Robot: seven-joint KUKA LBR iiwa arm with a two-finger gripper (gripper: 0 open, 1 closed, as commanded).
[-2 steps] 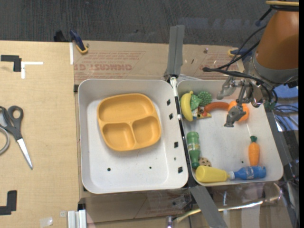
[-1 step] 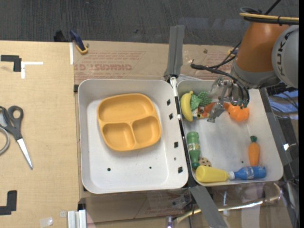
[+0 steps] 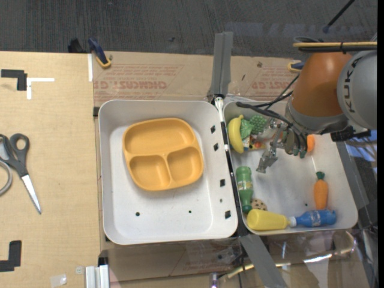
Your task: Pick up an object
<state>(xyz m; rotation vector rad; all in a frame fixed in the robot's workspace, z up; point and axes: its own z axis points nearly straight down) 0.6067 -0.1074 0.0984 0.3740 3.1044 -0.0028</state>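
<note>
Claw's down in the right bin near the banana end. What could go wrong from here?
1. The claw hangs over bare floor of the right bin, so a close here may catch nothing.
2. The banana, a green leafy toy and small pieces crowd together beside it; reaching there may nudge or grab several.
3. The green bottle lies along the bin wall, leaving poor finger room.

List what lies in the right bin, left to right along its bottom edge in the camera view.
green bottle → cookie → yellow bottle → blue bottle; the carrot stands just above the blue bottle.
</note>
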